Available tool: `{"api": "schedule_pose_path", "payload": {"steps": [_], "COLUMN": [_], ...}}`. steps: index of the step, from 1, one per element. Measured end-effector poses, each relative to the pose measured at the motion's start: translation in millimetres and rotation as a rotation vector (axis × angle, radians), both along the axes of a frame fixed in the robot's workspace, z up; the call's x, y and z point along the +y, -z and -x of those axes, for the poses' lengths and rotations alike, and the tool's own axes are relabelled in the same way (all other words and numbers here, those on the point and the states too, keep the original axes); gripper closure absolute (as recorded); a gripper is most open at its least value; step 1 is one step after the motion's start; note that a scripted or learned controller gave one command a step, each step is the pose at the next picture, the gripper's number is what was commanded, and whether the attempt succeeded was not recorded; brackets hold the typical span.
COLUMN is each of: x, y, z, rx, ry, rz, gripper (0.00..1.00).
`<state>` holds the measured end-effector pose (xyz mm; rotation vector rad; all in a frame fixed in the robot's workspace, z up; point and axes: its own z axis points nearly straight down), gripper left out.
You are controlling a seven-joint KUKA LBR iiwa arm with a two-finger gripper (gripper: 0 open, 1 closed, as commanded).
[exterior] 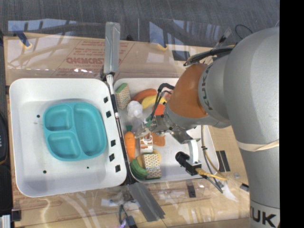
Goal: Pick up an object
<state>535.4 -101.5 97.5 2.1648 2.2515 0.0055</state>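
Two white bins [19, 127]: left holds a teal tray [73, 129], right toy food [129, 144]; end effector [148, 125] state unclear.

Left white bin [19, 127] holding a teal three-compartment tray [74, 130], flat, near its middle. Beside it, the right white bin [212, 156], the two touching along a black-clipped divider [113, 127]. Clear plastic sheeting [57, 51] over the brown surface [142, 49]. Grey carpet [95, 1] beyond.
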Motion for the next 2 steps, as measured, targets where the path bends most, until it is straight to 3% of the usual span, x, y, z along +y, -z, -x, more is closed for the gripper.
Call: {"api": "schedule_pose_path", "payload": {"steps": [1, 2], "x": [4.7, 19.0], "y": [-8.4, -95.5], "z": [0.3, -79.1], "rx": [0.006, 0.015], "ry": [-0.009, -0.016], "rz": [-0.005, -0.01], "gripper": [1.0, 1.0]}}
